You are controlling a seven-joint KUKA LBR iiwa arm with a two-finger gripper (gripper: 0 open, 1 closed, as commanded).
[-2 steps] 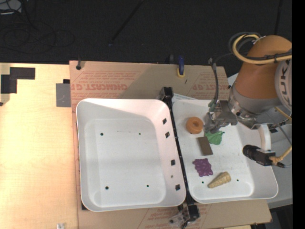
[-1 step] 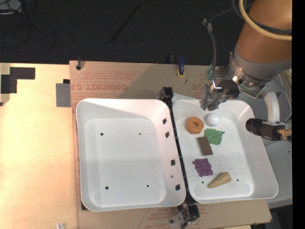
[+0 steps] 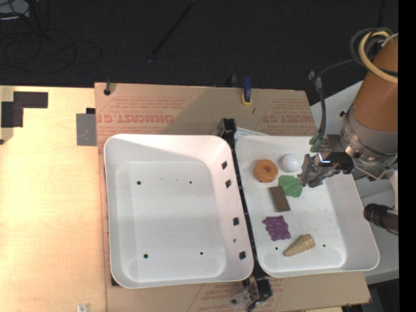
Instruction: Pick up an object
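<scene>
The thing nearest to my reach is the green object (image 3: 291,187), a small flat piece of bright green with an uneven outline, lying in the upper middle part of the right bin (image 3: 364,239). It looks soft or leaf-like, low to the floor of the bin, and I judge it may be hard to take because it offers little height. Its right edge is just beside my gripper (image 3: 311,171), perhaps touching it; I cannot tell which. Nothing sits between my fingers that I can see, and whether they are spread or closed I cannot tell from here, because the dark metal parts blend together.

I judge that I am in the approach step: the gripper is low over the bin, close to the green object and to the white ball (image 3: 290,162) just above it, but no grasp is made yet. The next move calls for placing the fingers on both sides of one object only, then closing and lifting straight up.

Around it lie other candidates. A brown block (image 3: 280,198) touches the green object on its lower left side. An orange ring (image 3: 265,170) is near, to the left. Further down are a purple cluster (image 3: 277,227) and a tan cone (image 3: 299,245). The left bin (image 3: 117,174) stands beside, touching the right one.
</scene>
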